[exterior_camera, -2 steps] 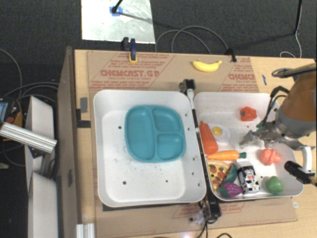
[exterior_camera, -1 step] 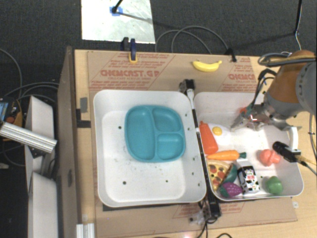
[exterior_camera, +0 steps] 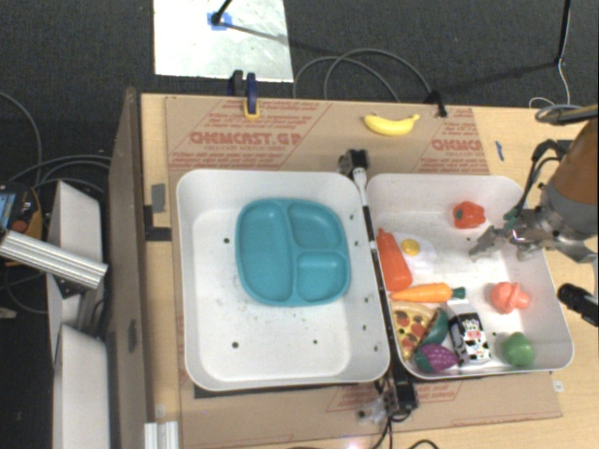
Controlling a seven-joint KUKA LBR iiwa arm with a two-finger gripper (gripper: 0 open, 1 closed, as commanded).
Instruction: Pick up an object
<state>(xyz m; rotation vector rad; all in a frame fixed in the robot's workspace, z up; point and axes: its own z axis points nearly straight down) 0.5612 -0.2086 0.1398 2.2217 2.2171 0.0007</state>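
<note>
Grey pincer (exterior_camera: pixel 496 240) above right bin (exterior_camera: pixel 552 330)

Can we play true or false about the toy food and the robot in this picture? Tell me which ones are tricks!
1. The blue divided plate lies in the left bin. True.
2. The banana lies in the right bin. False: it lies on the cardboard behind the bins.
3. The robot's hand is over the right bin. True.
4. The hand is holding the red pepper. False: the pepper lies apart from it on the bin floor.
5. The carrot lies in the left bin. False: it lies in the right bin, near the pizza slice.
</note>
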